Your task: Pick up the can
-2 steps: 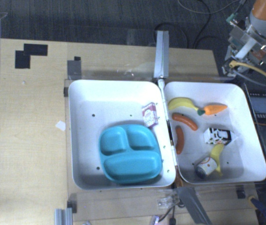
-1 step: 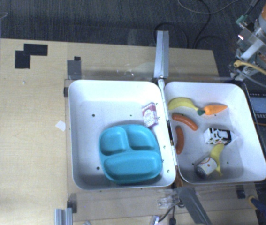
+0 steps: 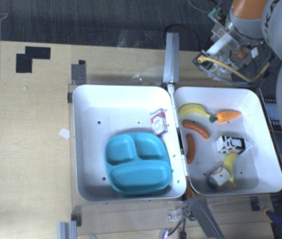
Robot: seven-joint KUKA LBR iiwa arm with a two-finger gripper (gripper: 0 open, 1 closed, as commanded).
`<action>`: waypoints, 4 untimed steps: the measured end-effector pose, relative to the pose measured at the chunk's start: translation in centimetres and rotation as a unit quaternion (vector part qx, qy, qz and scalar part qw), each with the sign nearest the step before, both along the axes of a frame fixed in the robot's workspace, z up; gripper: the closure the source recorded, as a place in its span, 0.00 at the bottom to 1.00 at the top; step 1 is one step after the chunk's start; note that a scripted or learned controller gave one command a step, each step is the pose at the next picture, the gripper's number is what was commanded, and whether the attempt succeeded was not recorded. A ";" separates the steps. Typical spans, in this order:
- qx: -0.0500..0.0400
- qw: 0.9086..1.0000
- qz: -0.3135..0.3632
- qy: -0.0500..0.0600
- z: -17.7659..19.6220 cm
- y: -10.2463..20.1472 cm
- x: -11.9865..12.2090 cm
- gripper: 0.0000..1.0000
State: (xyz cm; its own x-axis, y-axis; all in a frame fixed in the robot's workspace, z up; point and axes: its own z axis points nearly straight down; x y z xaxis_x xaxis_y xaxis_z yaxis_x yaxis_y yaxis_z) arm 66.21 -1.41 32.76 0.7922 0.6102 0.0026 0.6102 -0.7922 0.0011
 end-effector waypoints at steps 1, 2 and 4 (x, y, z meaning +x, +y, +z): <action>0.000 1.000 0.004 -0.002 1.0 0.1 0.1 1.00; -0.001 1.000 0.009 -0.003 2.1 0.3 0.3 1.00; -0.002 1.000 0.019 -0.006 4.1 0.7 0.5 1.00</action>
